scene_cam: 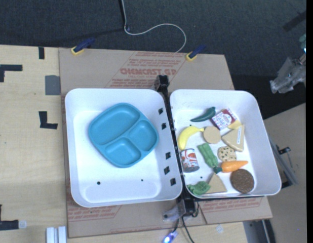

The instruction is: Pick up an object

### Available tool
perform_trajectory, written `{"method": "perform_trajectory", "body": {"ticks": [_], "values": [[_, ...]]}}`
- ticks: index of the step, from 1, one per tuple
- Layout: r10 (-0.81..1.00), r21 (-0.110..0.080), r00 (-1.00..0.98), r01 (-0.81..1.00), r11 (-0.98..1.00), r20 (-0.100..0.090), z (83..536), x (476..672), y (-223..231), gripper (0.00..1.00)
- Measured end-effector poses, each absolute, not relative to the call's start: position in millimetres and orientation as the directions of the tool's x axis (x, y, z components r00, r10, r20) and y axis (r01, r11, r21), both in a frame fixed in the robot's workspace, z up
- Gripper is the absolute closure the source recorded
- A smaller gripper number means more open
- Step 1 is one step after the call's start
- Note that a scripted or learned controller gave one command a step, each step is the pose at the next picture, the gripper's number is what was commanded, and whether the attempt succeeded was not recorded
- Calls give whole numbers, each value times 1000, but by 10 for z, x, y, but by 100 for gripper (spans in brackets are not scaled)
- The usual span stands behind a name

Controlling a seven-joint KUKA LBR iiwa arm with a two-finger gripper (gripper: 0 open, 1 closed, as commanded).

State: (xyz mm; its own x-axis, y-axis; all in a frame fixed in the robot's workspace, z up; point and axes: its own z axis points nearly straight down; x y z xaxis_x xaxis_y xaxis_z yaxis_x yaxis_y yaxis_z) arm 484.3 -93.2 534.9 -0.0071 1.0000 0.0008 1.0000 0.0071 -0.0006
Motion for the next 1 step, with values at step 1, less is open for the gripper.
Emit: {"method": "perform_trajectory", "body": {"ticks": [1], "values": [[1000, -1, -7, 1000, 7, 1, 5347, 4841, -362, 100]]}}
